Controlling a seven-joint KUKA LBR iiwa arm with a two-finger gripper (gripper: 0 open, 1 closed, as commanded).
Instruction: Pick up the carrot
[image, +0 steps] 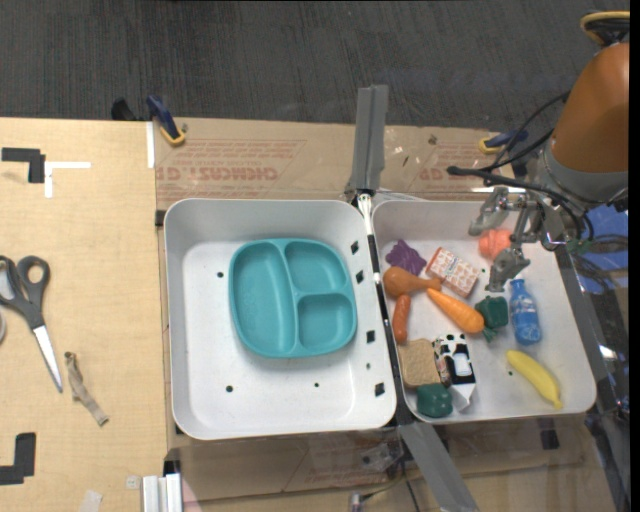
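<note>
Cardboard-covered bench, pale wood sheet on the left with a pair of grey-handled scissors lying on it. Two shallow white bins side by side: the left white bin holds a teal three-compartment plastic tray, the right white bin holds the clutter.

The orange tapered toy carrot lies slantwise near the middle of the right bin, its thick end touching a dark green lump, with a blue plastic bottle just beyond that.

I read this as the approach step: my metal two-finger gripper hangs over the right bin's back area, above and to the right of the carrot, apart from it. Nothing sits between its fingers as far as I see; how wide they stand I cannot tell.

Next I'd need to shift left and toward the front, line up across the carrot's slant, then descend. Neighbours crowd it, so a bump looks likely.
</note>
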